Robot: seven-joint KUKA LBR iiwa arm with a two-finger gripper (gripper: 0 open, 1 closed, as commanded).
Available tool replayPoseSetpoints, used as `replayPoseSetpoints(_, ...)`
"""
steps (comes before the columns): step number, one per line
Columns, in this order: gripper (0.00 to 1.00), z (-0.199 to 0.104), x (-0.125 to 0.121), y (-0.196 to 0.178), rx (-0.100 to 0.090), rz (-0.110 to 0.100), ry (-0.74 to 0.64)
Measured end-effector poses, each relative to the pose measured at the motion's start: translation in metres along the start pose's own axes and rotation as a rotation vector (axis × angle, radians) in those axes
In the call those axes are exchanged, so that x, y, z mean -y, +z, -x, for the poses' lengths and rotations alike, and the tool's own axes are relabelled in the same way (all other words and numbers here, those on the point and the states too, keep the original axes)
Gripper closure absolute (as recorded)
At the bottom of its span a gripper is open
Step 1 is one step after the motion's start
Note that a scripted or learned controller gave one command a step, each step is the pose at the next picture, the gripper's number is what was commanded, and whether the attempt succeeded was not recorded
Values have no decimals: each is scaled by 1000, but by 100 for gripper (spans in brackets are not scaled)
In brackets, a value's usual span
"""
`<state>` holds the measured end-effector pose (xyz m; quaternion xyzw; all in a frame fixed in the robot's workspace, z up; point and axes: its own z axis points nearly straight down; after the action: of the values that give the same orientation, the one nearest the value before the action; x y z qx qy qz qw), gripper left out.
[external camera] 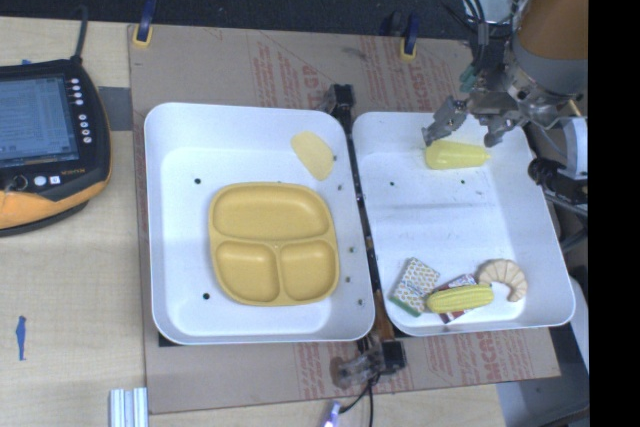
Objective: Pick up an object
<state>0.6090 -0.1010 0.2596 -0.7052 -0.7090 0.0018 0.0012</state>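
My gripper point(468, 128) hangs over the far part of the right bin point(520, 225), its two fingers spread open. Just below and between the fingertips lies a yellow corn piece point(457, 155) on the bin floor; no finger closes on it. At the bin's near edge lie a second corn cob point(460, 297), a croissant point(504, 277) and a small green-and-white packet point(414, 285), with a red-and-white wrapper partly hidden under the cob.
The left bin point(175, 215) holds a yellow divided tray point(273, 242) and a pale yellow chip-like piece point(314, 154). A tablet pendant point(45, 140) sits at the far left of the bench. Clamps stand at the cardboard's back edge.
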Motion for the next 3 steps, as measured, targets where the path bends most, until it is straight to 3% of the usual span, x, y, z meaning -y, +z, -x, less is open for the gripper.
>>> replayPoseSetpoints(1, 0, 34, -47, 41, 3, -1, 1)
replayPoseSetpoints(2, 0, 58, -47, 118, 2, -2, 0)
replayPoseSetpoints(3, 0, 55, -50, 159, 11, 5, 2)
